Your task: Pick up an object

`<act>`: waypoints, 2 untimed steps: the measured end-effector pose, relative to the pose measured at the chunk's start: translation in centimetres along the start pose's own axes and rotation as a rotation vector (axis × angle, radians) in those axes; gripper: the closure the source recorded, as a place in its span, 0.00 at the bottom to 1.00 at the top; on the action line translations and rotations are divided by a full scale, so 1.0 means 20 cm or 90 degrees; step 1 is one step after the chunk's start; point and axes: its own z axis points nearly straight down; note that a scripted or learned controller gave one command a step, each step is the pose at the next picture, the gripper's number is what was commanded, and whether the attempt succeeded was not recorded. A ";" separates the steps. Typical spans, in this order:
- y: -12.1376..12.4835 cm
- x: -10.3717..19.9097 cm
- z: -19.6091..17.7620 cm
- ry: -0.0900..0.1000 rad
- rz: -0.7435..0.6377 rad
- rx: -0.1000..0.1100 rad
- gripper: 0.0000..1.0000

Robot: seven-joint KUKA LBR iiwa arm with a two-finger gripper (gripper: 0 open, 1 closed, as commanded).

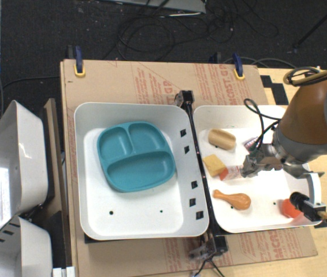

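My gripper is low over the middle of the right bin, at the end of the grey and orange arm that reaches in from the right. Just left of it lie a small red piece and a yellow cheese-like block. A tan bread roll lies farther back. An orange drumstick lies nearer the front. A red-orange object sits at the front right. A small purple item peeks out behind the gripper.
The left bin holds a teal divided plate. A black divider with clips runs between the bins. White containers stand off the bench at far left. Cables trail from the arm's wrist.
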 end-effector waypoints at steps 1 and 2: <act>0.04 0.04 -0.24 0.000 -0.001 0.001 1.00; 0.04 0.04 -0.37 0.000 -0.001 0.001 1.00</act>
